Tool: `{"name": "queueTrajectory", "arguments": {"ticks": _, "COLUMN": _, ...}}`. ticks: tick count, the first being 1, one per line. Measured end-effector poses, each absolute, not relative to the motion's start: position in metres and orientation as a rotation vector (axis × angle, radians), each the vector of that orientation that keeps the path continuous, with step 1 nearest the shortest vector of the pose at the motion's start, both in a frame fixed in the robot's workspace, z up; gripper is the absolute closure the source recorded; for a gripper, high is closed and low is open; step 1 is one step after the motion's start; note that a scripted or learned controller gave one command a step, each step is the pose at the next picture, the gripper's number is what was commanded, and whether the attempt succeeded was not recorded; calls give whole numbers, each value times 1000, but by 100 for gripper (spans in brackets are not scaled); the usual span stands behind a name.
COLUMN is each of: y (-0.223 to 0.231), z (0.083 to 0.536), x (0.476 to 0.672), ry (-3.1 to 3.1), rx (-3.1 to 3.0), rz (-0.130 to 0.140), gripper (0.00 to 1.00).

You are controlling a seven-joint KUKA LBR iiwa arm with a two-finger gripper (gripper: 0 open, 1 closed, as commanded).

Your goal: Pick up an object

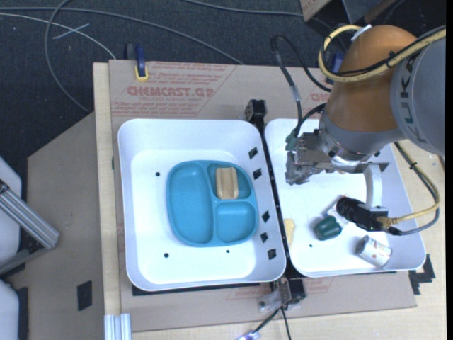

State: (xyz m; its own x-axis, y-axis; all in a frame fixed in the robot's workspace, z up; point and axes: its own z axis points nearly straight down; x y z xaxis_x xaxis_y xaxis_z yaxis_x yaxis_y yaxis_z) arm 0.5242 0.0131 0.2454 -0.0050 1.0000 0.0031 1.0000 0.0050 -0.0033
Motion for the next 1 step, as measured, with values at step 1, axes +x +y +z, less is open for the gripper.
{"name": "queueTrajectory", "arguments": {"ticks": 1, "y": 65, "z": 227, "x": 510, "ry": -2224, "rx": -2211, "rz": 3, "gripper": 100}}
